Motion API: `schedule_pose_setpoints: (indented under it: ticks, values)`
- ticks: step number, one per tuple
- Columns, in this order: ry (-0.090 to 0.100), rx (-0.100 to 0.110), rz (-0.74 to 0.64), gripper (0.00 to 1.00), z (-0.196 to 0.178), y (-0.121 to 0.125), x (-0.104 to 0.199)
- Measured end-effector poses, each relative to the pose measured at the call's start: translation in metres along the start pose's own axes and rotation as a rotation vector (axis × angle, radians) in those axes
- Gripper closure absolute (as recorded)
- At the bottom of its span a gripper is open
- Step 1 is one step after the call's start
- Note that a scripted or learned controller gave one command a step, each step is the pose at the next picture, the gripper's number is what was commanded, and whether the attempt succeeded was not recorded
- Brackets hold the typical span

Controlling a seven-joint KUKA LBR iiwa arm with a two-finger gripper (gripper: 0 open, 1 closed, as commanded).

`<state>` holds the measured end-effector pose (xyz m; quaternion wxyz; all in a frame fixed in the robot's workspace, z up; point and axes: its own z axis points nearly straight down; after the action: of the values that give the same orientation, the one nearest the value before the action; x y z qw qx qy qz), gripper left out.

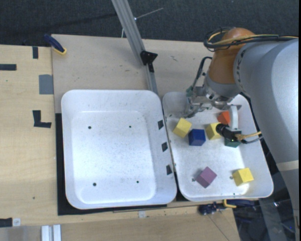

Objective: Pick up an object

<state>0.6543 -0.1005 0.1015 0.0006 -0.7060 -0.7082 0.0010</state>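
One pincer (194, 106) hangs over the right bin's (256, 185) far end, its state impossible to tell. Just below lie three yellow blocks (182, 127), one blue cube (196, 137), one purple block (206, 176) and one orange piece (223, 117). Beside it sits the left bin (70, 104).

I can read no text, label, brand, number or sign anywhere here; the dark tape marks on my bench (20, 134) at nine o'clock form no legible characters; the bins and blocks carry no lettering I can make out.
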Motion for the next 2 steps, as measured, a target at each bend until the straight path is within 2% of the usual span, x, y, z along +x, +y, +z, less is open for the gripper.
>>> schedule_pose_setpoints:
  ticks: [1,2]
  values:
    - [0.000,-0.005,0.002,1.00,-0.052,-0.003,-0.009]
    - [0.000,-0.007,0.001,1.00,-0.116,-0.002,-0.005]
